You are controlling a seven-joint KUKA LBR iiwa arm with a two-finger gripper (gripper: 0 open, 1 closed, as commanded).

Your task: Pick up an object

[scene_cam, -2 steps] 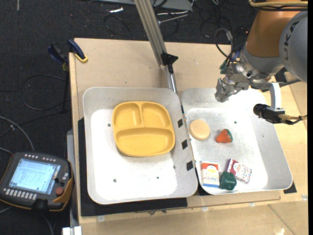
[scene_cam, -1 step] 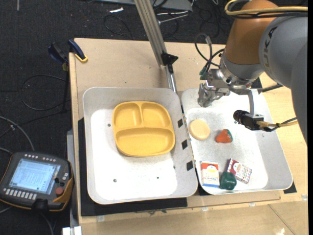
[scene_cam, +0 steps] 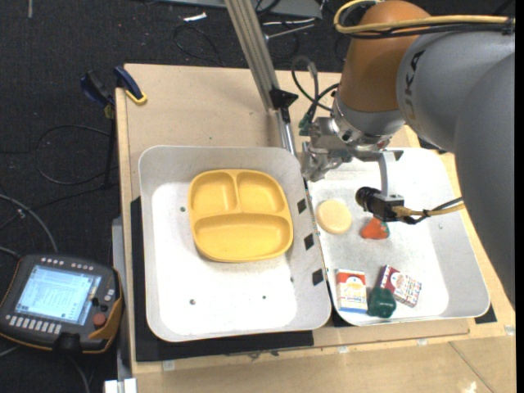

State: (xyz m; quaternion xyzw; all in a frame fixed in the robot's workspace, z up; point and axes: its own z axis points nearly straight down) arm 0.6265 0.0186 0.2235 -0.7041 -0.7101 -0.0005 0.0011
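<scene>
Approach step. Hand [scene_cam: 327, 155] over right bin [scene_cam: 458, 219], approx 11 o'clock of cookie [scene_cam: 334, 217]; can't tell its state. Nothing held. Next: descend, centre on cookie.

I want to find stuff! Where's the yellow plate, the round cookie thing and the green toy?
yellow plate [scene_cam: 241, 215]: camera view, on its middle divider.
round cookie thing [scene_cam: 334, 217]: camera view, on its flat top.
green toy [scene_cam: 381, 302]: camera view, on its body.

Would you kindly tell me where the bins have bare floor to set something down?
Left bin: bare floor below the yellow tray. Right bin: crowded near the front by two cartons and a green piece; a bare strip lies right of the red piece.
</scene>
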